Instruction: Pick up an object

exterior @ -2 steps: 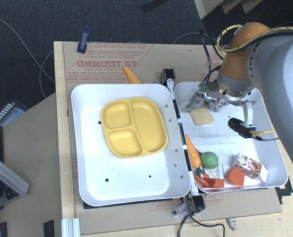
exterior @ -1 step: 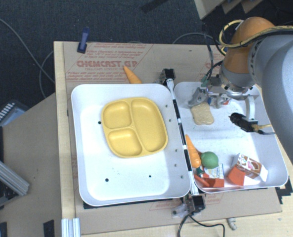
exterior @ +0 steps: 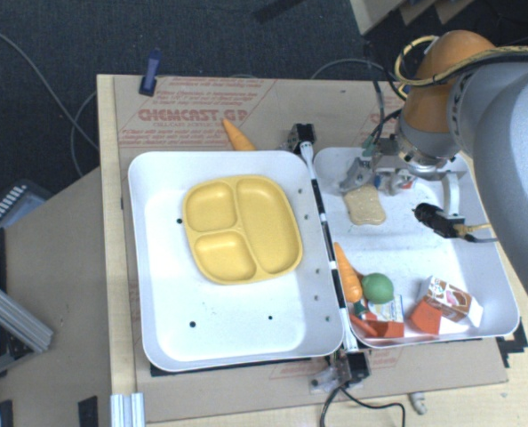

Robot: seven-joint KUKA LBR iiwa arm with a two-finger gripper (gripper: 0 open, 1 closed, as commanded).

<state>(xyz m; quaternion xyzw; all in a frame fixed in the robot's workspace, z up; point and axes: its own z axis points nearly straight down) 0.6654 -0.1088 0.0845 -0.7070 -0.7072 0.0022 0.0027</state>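
A brown cardboard sheet [exterior: 193,105] printed with red lettering covers the bench, which stands on dark carpet [exterior: 42,69] crossed by loose cables; grey metal equipment is cut off at the lower left edge and pale furniture at the top right. Two shallow white bins sit side by side on the sheet, their inner rims touching. The left bin [exterior: 148,274] holds one yellow plate [exterior: 242,229] with three compartments, lying flat near its middle. The grey arm [exterior: 504,123] reaches in from the right, much of it cut off by the frame, and its gripper [exterior: 375,178] hangs over the far end of the right bin [exterior: 482,265], just above one tan bread slice [exterior: 365,207] lying flat on the bin floor. Whether the gripper is open or closed cannot be told from this angle, and nothing is seen held in it. At the near end of the same bin lie one carrot [exterior: 348,274] along the left wall, one green ball [exterior: 378,286] beside it, one red-and-white carton [exterior: 448,299] and one orange block [exterior: 424,317]; a cluster of what may be two more small packages under the ball is too jumbled to count. A second carrot [exterior: 238,136] lies on the cardboard behind the left bin, and one blue object [exterior: 149,71] rests at the bench's far left corner.
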